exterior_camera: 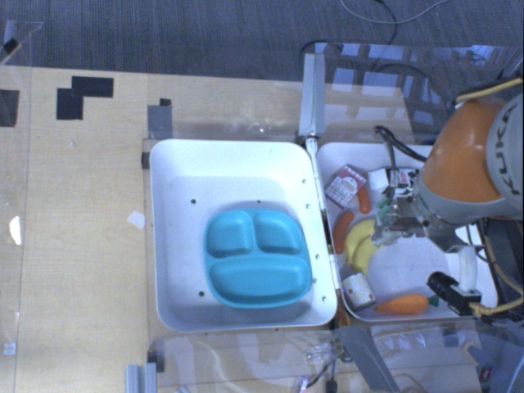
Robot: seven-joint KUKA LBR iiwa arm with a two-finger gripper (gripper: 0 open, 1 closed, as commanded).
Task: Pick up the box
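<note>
Grey arm with orange band comes in from 3 o'clock. The orange section hangs over the 2 o'clock corner of the right-hand shallow white bin, and the wrist angles down and toward 9 o'clock. Gripper sits low over the middle of that bin. Cannot tell whether it is released or clenched: the wrist hardware hides the tips from above. Nothing is seen held.

Task item: small red-and-white printed box, lying flat in the 10 o'clock corner of the right bin, close to the wall it shares with the other bin. From the gripper it is at about 10 o'clock, near but apart, with no contact visible.

Other contents of the right bin:
- short orange carrot-like piece, just beside the box at its 4 o'clock
- reddish-orange elongated piece against the shared wall, at 6 o'clock from the box
- yellow banana, just beside the gripper at its 8 o'clock; cannot tell if they touch
- small white-labelled container at the bin's 7 o'clock corner
- long orange carrot along the 6 o'clock wall

Left-hand shallow white bin holds a light blue three-compartment plastic plate, lying toward its 5 o'clock.

Both bins rest on the pale wooden worktop.
</note>
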